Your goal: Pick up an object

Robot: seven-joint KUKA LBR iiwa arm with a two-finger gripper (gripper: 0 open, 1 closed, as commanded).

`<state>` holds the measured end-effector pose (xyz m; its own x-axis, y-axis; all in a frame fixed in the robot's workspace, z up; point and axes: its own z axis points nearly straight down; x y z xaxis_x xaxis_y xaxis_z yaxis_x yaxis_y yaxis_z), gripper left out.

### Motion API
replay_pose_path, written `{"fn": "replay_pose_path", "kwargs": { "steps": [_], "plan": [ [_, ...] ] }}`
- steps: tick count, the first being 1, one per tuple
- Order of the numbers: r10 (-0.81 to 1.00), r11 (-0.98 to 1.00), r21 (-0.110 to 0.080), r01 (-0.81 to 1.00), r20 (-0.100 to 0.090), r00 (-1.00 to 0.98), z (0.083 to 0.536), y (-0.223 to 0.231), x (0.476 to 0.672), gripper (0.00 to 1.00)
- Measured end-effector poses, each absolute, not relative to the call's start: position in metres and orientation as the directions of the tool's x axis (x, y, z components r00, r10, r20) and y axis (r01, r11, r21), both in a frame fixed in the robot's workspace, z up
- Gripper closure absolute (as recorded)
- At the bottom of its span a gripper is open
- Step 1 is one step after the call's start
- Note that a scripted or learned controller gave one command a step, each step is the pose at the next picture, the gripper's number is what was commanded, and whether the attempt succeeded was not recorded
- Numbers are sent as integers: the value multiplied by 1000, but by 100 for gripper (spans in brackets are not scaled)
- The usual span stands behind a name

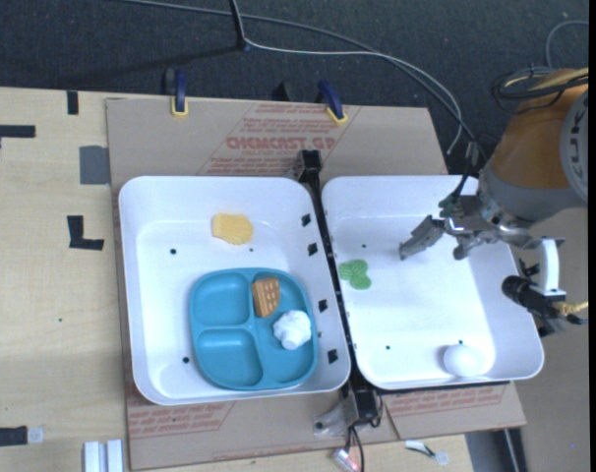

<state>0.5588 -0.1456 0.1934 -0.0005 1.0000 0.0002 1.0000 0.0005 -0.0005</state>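
Observation:
My gripper (439,247) hangs over the right bin (495,308), in its upper middle part. Its two dark fingers stand apart, open, with only white bin floor between them. A small green object (354,274) lies at the right bin's left side, left of and slightly below the gripper. A white ball (465,359) rests near that bin's front edge. In the left bin (146,264), a yellow piece (233,228) lies on the floor, and a blue divided tray (219,308) holds a brown waffle-like piece (267,296) and a white lump (292,328).
The two bins meet at a black-clipped divider (323,254). They sit on a cardboard sheet (268,141) held by blue-and-yellow clamps. A cable (377,62) runs across the dark floor behind. The arm's grey and orange body (539,155) stands over the right bin's right edge.

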Motion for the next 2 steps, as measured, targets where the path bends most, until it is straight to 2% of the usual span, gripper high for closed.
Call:
{"fn": "replay_pose_path", "kwargs": {
  "steps": [1,2],
  "plan": [
    [1000,1,-1,1000,0,-1,196,-174,651,0],
    [1000,5,5,1000,1,-5,247,-112,622,0]
  ]
}}
